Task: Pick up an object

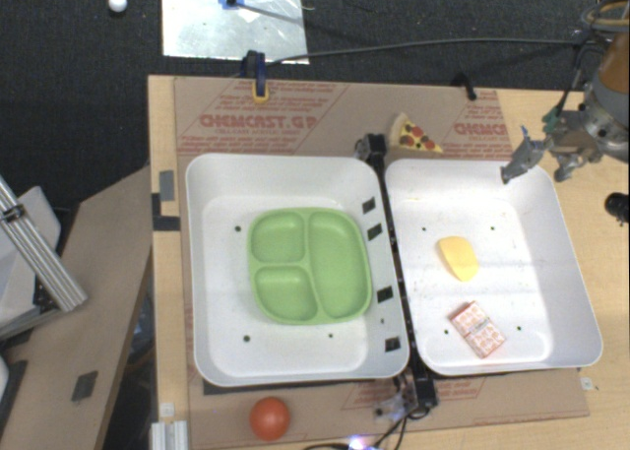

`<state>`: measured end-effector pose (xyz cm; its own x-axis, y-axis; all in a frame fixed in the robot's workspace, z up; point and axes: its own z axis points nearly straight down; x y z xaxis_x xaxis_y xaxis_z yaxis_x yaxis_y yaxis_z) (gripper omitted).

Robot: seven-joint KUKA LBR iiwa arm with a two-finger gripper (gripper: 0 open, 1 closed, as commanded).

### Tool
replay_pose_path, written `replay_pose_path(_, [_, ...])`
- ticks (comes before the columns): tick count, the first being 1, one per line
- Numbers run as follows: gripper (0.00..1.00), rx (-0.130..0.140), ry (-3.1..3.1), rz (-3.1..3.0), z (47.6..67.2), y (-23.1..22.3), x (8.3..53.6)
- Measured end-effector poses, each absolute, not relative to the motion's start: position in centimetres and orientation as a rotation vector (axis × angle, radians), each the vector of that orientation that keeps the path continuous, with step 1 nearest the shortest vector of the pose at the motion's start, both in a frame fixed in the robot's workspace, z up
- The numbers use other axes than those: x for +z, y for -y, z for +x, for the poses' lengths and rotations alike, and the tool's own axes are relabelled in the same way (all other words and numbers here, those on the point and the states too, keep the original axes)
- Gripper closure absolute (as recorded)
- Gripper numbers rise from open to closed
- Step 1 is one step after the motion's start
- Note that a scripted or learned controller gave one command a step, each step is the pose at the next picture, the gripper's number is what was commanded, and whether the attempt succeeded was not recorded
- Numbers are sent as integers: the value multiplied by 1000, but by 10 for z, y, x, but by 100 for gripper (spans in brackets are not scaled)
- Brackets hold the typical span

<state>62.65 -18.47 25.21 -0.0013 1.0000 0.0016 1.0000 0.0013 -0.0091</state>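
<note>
In the right bin [551, 241] lie a yellow, rounded object [458, 258] near the middle and a small pink patterned block [477, 329] toward the front. My gripper [542, 164] hangs over the bin's far right corner, well behind and to the right of the yellow object. Its two fingers are spread apart with nothing between them.
The left bin [212, 241] holds a green divided tray [307, 264]. A toy pizza slice [414, 135] lies on the board behind the bins. An orange-red ball [270, 418] sits on the board in front of the left bin. Black clips line the seam between the bins.
</note>
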Motion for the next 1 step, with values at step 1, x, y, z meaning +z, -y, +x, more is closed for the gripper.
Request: replay_pose_path(1, [0, -2, 2227, -2219, 629, 184, 259])
